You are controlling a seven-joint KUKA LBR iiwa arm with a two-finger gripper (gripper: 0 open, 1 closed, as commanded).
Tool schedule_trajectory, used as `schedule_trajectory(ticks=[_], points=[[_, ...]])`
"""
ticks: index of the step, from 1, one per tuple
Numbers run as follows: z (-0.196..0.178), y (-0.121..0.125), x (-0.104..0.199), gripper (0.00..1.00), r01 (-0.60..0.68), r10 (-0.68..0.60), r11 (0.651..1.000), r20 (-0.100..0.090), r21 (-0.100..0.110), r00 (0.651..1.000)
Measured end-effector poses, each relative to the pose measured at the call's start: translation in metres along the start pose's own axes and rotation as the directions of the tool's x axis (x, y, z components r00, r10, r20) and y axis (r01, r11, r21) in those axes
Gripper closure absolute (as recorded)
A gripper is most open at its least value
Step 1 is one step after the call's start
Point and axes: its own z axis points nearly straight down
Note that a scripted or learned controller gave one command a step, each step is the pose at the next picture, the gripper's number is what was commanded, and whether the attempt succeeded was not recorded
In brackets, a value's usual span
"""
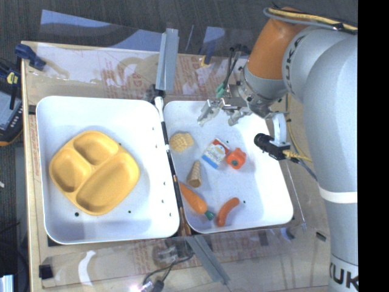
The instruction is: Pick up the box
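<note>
The box (214, 153) is a small red, white and blue carton lying in the middle of the right bin (267, 205). My gripper (219, 112) hovers over the bin's back edge, up and slightly right of the box. Its two metal fingers (205, 113) are spread apart with nothing between them. The grey arm with its orange band (270, 44) reaches in from the upper right.
Around the box lie a small orange item (236, 158), a waffle cone (195, 174), a tan biscuit (181, 142), a carrot (194, 200) and a sausage (227, 211). The left bin (55, 111) holds a yellow divided plate (94, 171).
</note>
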Motion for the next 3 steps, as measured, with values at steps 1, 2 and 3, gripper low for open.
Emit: schedule_trajectory(ticks=[1,2,3], points=[[0.109,-0.009,-0.046,0.0,0.049,-0.049,0.999,0.002,0.001,0.999],[0.109,-0.04,-0.028,0.0,0.143,-0.143,0.99,0.0,-0.001,0.99],[0.109,-0.068,-0.015,0.0,0.274,-0.274,0.962,0.0,-0.001,0.962]])
